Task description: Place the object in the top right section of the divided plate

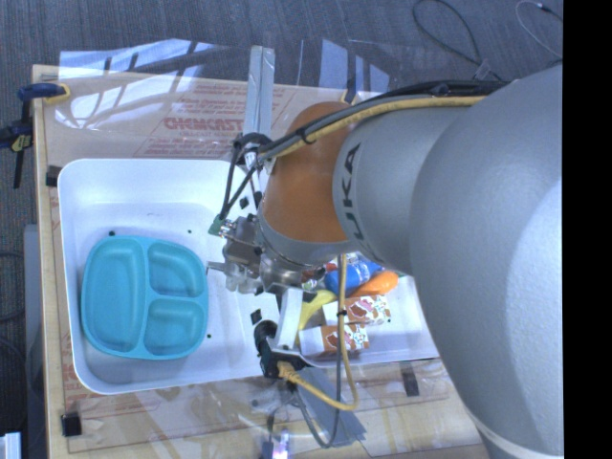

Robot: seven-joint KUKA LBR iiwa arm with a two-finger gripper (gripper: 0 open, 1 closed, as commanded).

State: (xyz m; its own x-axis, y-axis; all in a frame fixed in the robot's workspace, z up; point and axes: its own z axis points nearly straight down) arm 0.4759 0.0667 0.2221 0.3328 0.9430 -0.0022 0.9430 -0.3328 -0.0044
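A light blue divided plate (143,297) lies in the left bin (72,175), with one large section on its left and two smaller ones on its right; all three sections look bare. My gripper (229,270) hangs just right of the plate, near the wall between the two bins, and the wrist hides most of it. Below the arm, a few objects show in the right bin (421,338): a blue item (352,273), an orange one (382,282), a yellow piece (320,307) and two brown-and-white packets (361,311). I cannot make out anything held in the gripper.
The arm's grey body and orange band (301,194) cover most of the right bin. Clear plastic sheeting (143,75) lies over the brown board behind the bins. A blue clamp (38,92) grips the bench's far left corner.
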